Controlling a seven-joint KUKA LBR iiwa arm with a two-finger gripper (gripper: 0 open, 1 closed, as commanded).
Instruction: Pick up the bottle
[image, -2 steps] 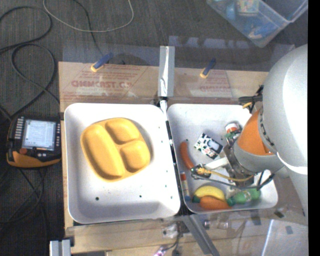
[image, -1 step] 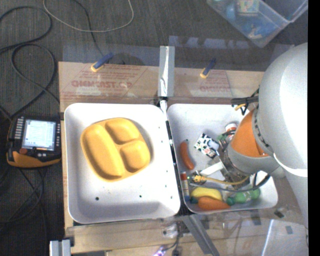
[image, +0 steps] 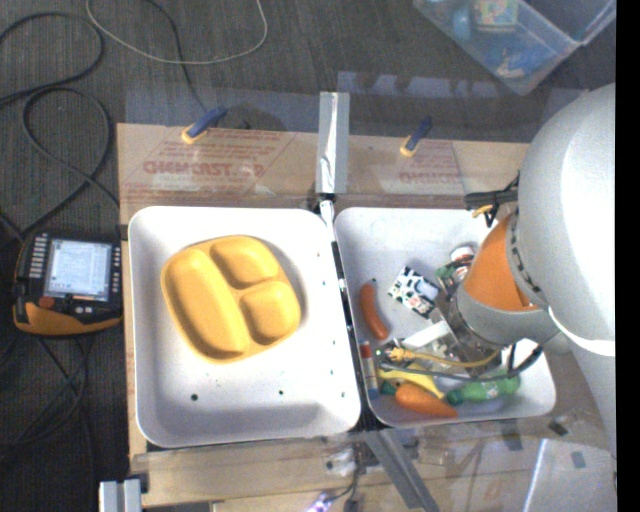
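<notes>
Landmark taken: the metal divider (image: 331, 150) standing between the two white bins.

Below and left of it, the left bin (image: 175, 405), bearing a yellow three-part tray (image: 232, 295). Below and right, the right bin (image: 385, 235), holding small clutter: an orange sausage shape (image: 374, 311) nearest the divider, a black-and-white patterned block (image: 412, 289), an orange carrot (image: 425, 401) at the near wall, and the bottle (image: 490, 389), green and clear, lying flat beside the carrot at the near right. Over that clutter, the gripper (image: 462, 340), under the orange band (image: 497, 272); opening not discernible, cannot tell.

Far left of the divider, a handheld pendant (image: 68, 282) on dark carpet (image: 60, 120). Beyond, brown cardboard (image: 230, 165).
</notes>
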